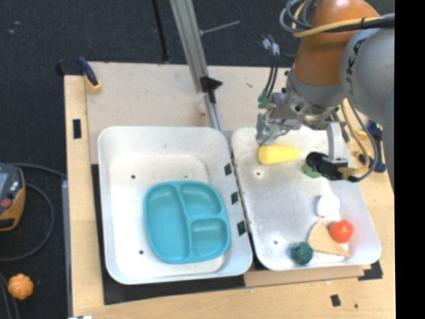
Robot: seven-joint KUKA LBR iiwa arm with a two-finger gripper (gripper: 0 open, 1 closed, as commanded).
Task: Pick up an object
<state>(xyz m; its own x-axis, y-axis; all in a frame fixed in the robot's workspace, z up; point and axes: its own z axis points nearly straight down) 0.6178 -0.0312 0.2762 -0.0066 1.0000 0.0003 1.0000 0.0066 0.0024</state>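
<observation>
At upper right, the pincer [267, 133] hangs just above a yellow object [277, 154] in the right bin [279, 238].

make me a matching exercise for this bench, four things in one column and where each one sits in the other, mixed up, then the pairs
Things:
1. blue divided plate
2. yellow object
3. red ball
4. dark green ball

Places:
A. far end of the right bin, just under the gripper
B. near edge of the right bin, left of the tan wedge
C. in the left bin
D. on the tan wedge, near right corner of the right bin

Pairs: 1-C, 2-A, 3-D, 4-B
</observation>
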